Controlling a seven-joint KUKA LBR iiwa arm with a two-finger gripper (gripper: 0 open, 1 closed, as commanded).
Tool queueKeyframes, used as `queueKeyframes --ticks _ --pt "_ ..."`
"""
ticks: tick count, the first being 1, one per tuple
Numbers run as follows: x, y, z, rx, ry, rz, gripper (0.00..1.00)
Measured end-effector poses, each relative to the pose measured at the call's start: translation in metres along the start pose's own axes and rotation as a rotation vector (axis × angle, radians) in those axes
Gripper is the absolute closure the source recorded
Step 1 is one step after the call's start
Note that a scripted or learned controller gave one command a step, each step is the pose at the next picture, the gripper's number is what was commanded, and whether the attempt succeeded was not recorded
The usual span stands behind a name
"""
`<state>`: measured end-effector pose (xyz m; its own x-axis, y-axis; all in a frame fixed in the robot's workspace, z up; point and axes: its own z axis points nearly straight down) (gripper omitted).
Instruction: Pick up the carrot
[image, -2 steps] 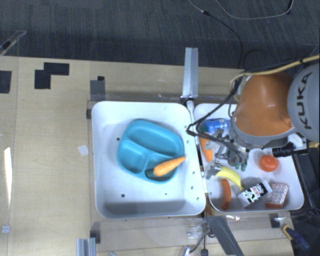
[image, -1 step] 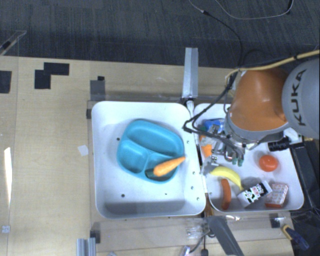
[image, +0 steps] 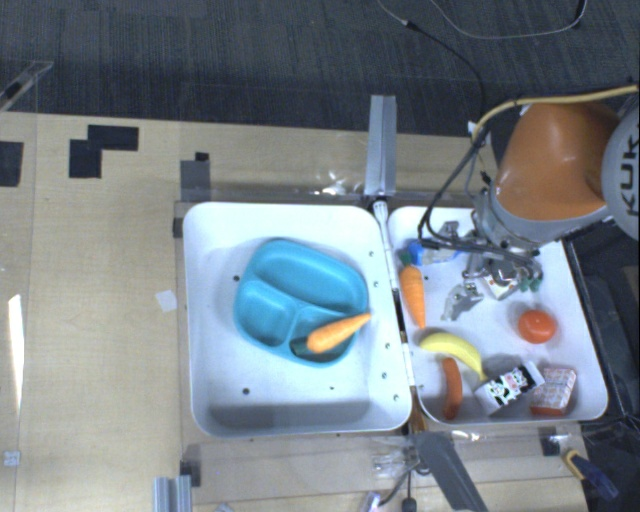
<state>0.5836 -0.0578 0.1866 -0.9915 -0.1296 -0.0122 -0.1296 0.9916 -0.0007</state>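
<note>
Camera view shows two carrots: one carrot lies across the blue divided plate in the left bin, and a second carrot lies against the left wall of the right bin. The gripper hangs right of centre in the frame, over the right bin, near that second carrot; whether it is released or clenched I cannot tell. A good grasp probably means shifting left, aligning across the carrot's width, and staying off the bin wall.
</note>
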Motion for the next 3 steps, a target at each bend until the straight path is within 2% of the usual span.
queueKeyframes --ticks 1,2,3 --pt "-0.014 0.056 0.0 -0.002 -0.001 -0.258 0.0" --pt "0.052 0.041 0.0 -0.001 0.003 -0.388 0.0" --pt "-0.013 0.013 0.0 -0.001 0.0 -0.317 0.0"
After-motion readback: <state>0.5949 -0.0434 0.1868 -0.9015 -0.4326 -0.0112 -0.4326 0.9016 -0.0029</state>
